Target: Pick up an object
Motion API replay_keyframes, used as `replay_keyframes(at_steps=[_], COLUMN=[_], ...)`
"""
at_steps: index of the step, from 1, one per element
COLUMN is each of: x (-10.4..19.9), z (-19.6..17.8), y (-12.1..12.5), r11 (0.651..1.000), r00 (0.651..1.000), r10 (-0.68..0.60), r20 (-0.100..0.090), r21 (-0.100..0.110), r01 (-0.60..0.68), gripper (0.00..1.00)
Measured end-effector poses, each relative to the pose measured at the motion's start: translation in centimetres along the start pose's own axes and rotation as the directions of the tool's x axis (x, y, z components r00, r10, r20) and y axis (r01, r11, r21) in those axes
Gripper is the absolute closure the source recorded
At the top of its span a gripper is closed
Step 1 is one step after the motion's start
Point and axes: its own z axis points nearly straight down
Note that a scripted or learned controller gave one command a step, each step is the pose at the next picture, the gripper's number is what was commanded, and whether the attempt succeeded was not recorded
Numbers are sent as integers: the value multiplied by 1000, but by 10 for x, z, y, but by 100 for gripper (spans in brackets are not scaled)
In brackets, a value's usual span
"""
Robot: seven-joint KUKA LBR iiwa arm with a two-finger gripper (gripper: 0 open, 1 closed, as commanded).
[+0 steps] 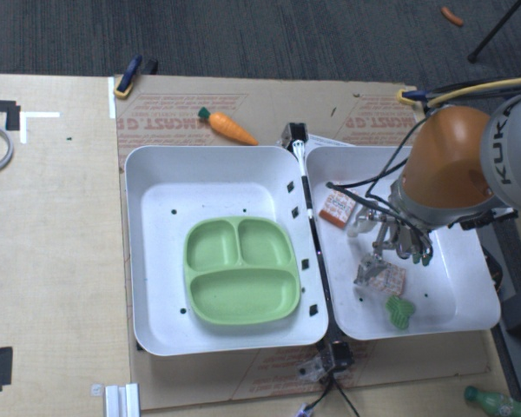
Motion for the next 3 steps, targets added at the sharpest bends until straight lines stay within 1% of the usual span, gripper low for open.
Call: replay_keyframes(at_steps=[1, 3], x=[47, 47], z=[0, 0], y=[-8, -8], r11=[1000, 1000], r00=[1000, 1000], r10=[4, 4], r20=[-2, -2], r21=[1, 0], r01=[-4, -4], gripper=[0, 0])
